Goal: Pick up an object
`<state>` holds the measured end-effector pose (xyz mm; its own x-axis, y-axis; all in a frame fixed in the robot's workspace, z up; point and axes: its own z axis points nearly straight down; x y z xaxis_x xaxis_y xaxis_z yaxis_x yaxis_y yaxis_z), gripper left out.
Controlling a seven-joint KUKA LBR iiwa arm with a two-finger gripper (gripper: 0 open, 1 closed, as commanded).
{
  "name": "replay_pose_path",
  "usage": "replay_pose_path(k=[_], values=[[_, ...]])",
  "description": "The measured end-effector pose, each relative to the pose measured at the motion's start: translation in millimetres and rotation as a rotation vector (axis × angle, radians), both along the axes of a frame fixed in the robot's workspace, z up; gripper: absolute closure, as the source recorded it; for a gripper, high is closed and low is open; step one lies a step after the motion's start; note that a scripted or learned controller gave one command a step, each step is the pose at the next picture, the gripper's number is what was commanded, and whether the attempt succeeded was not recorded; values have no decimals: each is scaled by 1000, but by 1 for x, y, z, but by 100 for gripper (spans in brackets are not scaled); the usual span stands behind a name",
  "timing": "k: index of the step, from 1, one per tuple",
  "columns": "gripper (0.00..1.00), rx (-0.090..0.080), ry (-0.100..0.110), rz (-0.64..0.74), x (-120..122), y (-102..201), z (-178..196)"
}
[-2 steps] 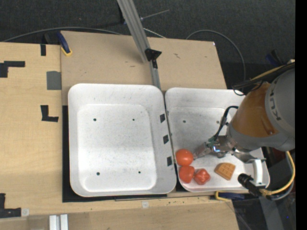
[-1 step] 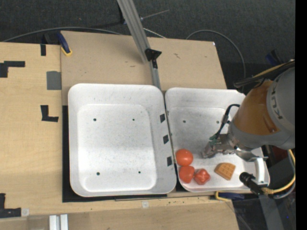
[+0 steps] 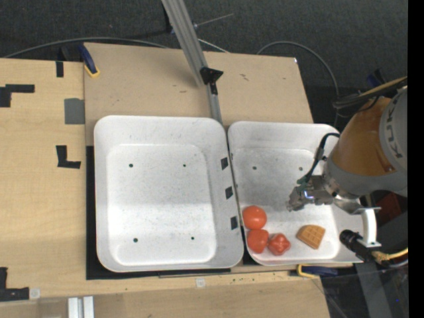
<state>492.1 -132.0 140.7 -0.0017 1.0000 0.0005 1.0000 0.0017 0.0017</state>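
A robotics lab: a plywood counter (image 3: 172,71) marked with black tape (image 3: 63,158) carries two white bins (image 3: 106,138), cables (image 3: 291,48) trail across dark carpet (image 3: 66,8), and a metal pole (image 3: 189,35) is clamped on.

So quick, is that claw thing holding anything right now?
Gripper: over the right bin, above the orange waffle-like piece; whether it holds anything or is open or closed cannot be told.

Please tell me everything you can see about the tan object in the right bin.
The tan object is small, flat and roughly square, orange-tan, with a ridged, waffle-like surface. It lies in the right bin near the front edge, right of the red items and apart from them. The gripper is above it, not touching it.
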Motion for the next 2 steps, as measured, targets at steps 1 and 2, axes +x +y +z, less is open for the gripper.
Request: replay_pose_path(k=[1, 2], values=[[100, -2, -2, 0, 6, -6, 58], [100, -1, -1, 0, 7, -6, 96]])
